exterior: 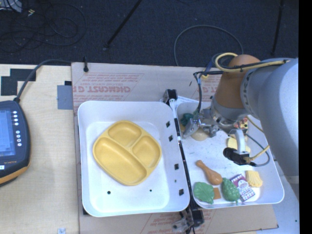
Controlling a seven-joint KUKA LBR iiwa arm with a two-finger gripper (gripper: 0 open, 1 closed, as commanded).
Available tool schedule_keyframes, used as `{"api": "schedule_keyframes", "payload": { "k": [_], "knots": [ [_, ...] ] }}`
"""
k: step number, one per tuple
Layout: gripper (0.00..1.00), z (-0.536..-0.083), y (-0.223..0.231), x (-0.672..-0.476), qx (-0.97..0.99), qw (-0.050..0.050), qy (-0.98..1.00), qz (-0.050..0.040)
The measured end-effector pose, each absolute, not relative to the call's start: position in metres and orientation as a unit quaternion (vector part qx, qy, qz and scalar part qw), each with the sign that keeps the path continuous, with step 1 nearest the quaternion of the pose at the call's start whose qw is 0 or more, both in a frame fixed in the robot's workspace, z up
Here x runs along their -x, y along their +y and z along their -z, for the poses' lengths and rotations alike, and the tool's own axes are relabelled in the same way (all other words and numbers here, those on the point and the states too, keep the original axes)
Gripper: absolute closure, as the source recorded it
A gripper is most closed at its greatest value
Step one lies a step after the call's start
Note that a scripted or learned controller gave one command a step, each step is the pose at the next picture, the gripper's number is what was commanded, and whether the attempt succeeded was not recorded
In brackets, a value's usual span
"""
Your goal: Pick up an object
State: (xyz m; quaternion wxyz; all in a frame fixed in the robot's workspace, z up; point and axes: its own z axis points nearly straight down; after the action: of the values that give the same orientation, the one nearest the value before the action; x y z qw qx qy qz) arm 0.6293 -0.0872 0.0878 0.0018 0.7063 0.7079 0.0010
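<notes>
A grey robot arm is reaching its gripper [195, 126], whose grip state I cannot tell, toward a pale object [200, 134] at the right bin's [273, 194] upper left, and it is risking a miss against the near wall.

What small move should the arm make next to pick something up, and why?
Probably a short descent onto the pale round piece. The gripper sits low in the right bin, at its far left corner, right beside that piece, while the drumstick and the green toys lie farther off.
</notes>
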Motion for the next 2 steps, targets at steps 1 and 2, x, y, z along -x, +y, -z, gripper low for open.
{"api": "schedule_keyframes", "payload": {
  "k": [1, 2],
  "knots": [
    [0.00, -0.087, -0.092, -0.643, -0.706, -0.003, 0.708, 0.0020],
    [0.00, -0.194, -0.112, -0.646, -0.707, 0.004, 0.707, -0.0019]
  ]
}}
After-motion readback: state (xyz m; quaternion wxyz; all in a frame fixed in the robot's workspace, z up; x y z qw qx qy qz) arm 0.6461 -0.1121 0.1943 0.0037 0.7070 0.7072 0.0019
